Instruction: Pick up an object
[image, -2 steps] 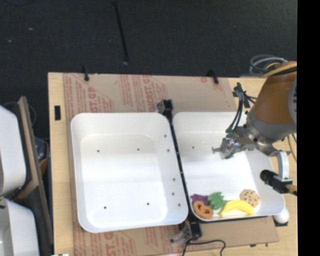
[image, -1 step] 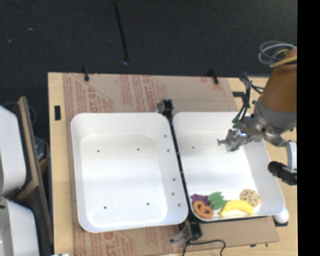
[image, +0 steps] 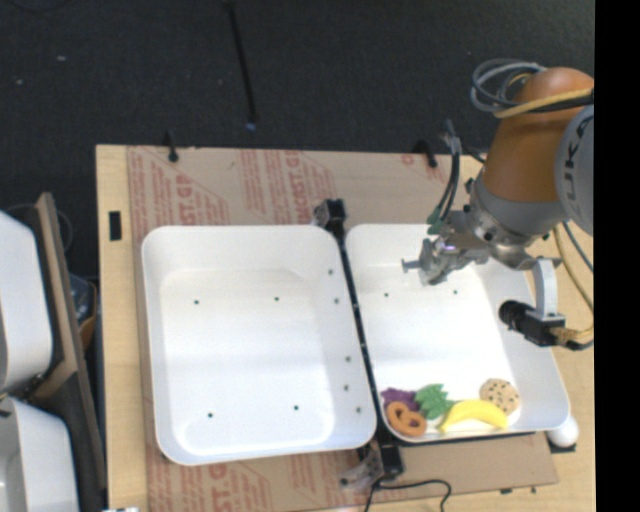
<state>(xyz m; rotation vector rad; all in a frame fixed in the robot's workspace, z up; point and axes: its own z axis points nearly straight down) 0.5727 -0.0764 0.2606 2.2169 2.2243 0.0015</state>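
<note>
My gripper (image: 432, 266) hangs over the far part of the right bin (image: 450, 330), with nothing seen in it. Several small toy foods lie along that bin's near edge: purple grapes (image: 397, 398), an orange pretzel (image: 406, 421), a green leafy piece (image: 434, 399), a yellow banana (image: 472, 414) and a round cookie (image: 499, 395). The gripper stands well away from them, toward the far side.
The left bin (image: 250, 340) sits beside the right one, parted by a black divider strip (image: 352, 310). Both rest on a cardboard sheet (image: 230, 185) on the wooden bench. The arm's orange band (image: 525, 140) and grey body loom over the right bin's far right corner.
</note>
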